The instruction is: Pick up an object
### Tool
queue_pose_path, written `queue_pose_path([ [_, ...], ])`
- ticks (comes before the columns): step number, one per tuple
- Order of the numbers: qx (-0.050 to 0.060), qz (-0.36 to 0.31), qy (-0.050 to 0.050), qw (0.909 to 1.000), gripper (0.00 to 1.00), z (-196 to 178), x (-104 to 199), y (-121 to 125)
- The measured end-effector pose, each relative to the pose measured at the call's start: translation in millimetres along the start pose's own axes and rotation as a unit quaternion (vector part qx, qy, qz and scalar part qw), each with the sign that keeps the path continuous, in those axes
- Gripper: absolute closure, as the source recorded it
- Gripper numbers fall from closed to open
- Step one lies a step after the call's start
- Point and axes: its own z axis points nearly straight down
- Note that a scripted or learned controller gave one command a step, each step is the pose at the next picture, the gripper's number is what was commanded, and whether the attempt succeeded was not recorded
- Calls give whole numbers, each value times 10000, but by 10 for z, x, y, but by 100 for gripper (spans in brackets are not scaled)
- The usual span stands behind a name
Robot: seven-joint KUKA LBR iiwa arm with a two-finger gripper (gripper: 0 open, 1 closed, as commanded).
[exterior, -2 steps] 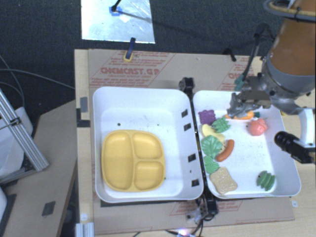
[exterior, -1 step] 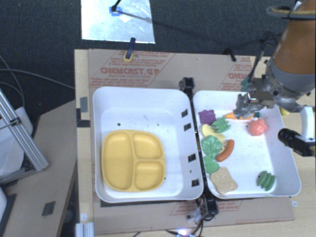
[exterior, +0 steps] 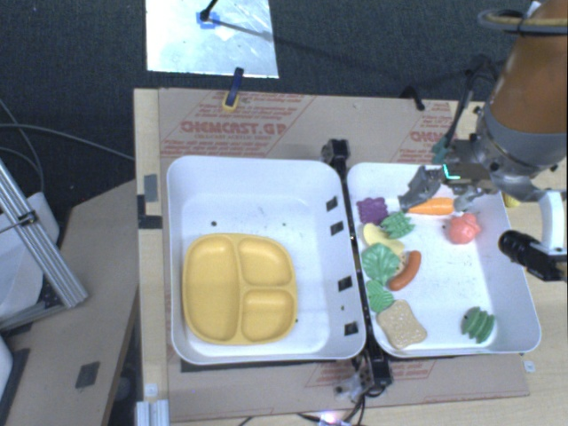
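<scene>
hovering over the right bin [exterior: 524, 327], the gripper [exterior: 441, 187] sits beside the carrot [exterior: 432, 208]; jaw state cannot be told, so nothing looks lifted yet.

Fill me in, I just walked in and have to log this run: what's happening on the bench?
The arm reaches in from the right, its gripper low over the far end of the right bin, right by a toy carrot. Toy food lies there: purple grapes, a pink piece, a sausage, bread, leafy greens. Nothing looks lifted yet. The left bin holds a yellow divided tray.
</scene>
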Motion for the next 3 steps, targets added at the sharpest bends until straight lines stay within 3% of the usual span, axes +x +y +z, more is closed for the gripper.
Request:
queue_pose_path([
  [1, 88, 27, 6, 10000, 0, 1776, -155, -330],
  [2, 17, 51, 0, 10000, 0, 2726, -819, -360],
  [3, -29, 8, -40, 10000, 0, 2673, -682, 62],
])
